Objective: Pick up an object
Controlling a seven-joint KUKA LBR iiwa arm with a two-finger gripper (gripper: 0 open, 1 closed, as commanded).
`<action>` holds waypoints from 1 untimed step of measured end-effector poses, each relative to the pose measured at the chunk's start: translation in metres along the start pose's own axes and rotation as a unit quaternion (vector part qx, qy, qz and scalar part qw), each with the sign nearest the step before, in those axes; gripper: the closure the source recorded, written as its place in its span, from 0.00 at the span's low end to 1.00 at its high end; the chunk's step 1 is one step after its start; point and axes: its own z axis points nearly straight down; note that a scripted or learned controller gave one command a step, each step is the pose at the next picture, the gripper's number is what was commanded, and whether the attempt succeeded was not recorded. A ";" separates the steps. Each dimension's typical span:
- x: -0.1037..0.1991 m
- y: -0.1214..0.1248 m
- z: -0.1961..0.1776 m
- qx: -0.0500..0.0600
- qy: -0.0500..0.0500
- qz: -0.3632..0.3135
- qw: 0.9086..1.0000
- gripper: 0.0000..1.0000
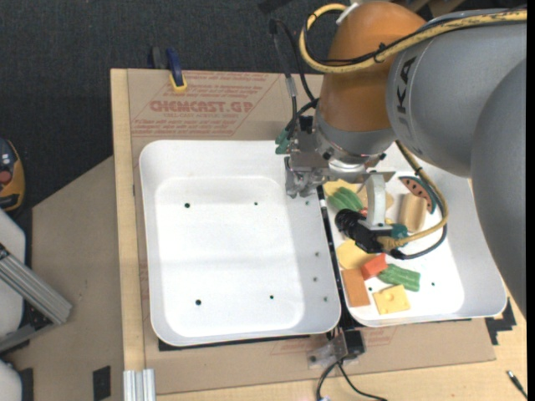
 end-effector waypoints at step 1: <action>0.109 -0.004 -0.006 -0.004 0.001 -0.003 1.000 1.00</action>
